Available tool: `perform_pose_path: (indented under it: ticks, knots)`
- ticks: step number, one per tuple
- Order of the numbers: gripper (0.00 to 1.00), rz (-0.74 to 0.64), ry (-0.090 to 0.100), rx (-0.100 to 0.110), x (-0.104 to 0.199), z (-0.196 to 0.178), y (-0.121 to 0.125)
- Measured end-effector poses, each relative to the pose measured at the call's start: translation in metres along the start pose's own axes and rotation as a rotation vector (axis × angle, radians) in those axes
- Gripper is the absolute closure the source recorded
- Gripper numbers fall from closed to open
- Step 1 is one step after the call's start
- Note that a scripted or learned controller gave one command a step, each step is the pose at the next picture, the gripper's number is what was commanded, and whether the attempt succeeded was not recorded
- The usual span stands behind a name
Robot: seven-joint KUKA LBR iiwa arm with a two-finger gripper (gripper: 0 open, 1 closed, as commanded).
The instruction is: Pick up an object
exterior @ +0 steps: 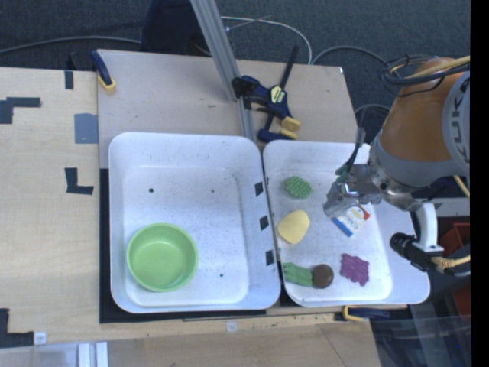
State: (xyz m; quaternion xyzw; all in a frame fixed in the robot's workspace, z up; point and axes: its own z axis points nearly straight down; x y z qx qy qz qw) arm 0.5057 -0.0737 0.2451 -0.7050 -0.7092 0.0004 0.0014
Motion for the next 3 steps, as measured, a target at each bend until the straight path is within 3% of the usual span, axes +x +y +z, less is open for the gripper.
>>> perform_pose_path:
  ticks: [3]
  knots:
    - [1.0, -0.001, -0.001, 0.003, 0.148, 0.025, -0.011]
